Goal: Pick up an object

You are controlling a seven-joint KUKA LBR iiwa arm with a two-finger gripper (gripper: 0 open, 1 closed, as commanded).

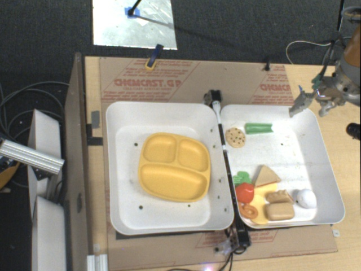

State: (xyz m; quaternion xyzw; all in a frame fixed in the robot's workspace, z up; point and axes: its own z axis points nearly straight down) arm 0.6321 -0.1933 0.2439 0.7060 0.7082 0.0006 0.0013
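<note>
Presently we find the gripper point(311, 102) at the far right of the surface point(169, 78), poised over the upper right corner of the right bin point(324, 151). Its two fingers stand apart, one reaching toward the left and one toward the right, and we see nothing between them.

Below and to the left of the gripper, near it, lies a green cylinder point(258, 128) on the bin floor, lengthwise across the bin. Just left of that, further from the gripper, sits a round cookie point(235, 137), close to the wall that divides the two bins.

Well below the gripper, along the near edge of the same bin, we note a cluster of toy food: a tan wedge point(266, 176), a red tomato point(245, 193) with a green piece point(241, 178) touching its top, a small orange slice point(249, 210), two brown bread-like pieces point(278, 204) set one above the other, and a white ball point(306, 198) just to their right. Several of these touch one another; we cannot tell whether a yellowish item lies beneath them.

Far to the left of the gripper, in the left bin point(121, 151), rests a yellow divided plate point(174, 166) with three compartments, lying flat and well apart from the gripper.
</note>
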